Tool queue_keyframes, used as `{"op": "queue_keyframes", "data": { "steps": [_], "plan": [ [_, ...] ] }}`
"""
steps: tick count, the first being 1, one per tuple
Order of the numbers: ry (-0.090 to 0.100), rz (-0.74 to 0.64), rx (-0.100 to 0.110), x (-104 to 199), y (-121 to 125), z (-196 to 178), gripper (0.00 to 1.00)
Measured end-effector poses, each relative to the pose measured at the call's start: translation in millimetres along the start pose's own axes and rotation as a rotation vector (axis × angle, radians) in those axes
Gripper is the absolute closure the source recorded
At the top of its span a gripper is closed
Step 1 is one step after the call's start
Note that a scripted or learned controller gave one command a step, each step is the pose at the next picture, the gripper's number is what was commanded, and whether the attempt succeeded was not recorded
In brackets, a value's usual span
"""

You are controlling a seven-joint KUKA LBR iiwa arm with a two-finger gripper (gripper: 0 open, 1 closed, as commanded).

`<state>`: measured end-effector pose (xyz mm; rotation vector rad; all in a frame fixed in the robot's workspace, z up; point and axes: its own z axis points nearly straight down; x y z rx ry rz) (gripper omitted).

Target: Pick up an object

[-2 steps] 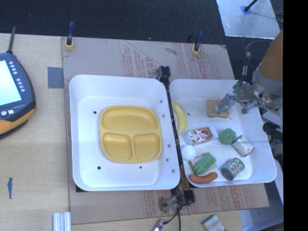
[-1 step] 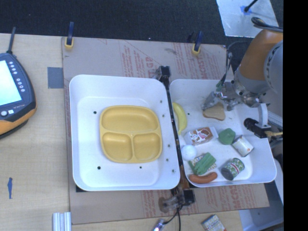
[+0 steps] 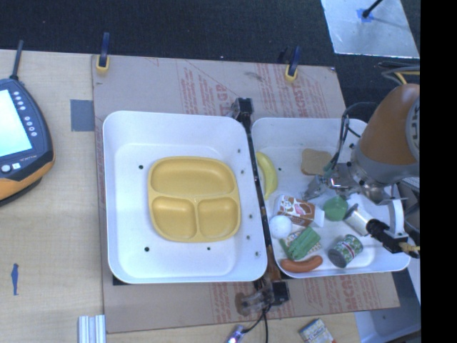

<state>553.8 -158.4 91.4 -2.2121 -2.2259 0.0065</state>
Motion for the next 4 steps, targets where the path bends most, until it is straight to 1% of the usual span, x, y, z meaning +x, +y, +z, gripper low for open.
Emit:
{"op": "queue_keyframes", "data": {
  "steps": [1,2,3,4],
  "plan": [
    [0.000,-0.001,-0.001,44.4,-16.7,0.1,0.00],
    [0.001,0.003,-0.003,25.4,34.6,-5.8,0.00],
    [0.001,0.002,-0.005,12.1,103.1,-1.7,0.00],
    [0.001,0.003,-0.003,11.3,90.5,-1.7,0.00]
  ]
}}
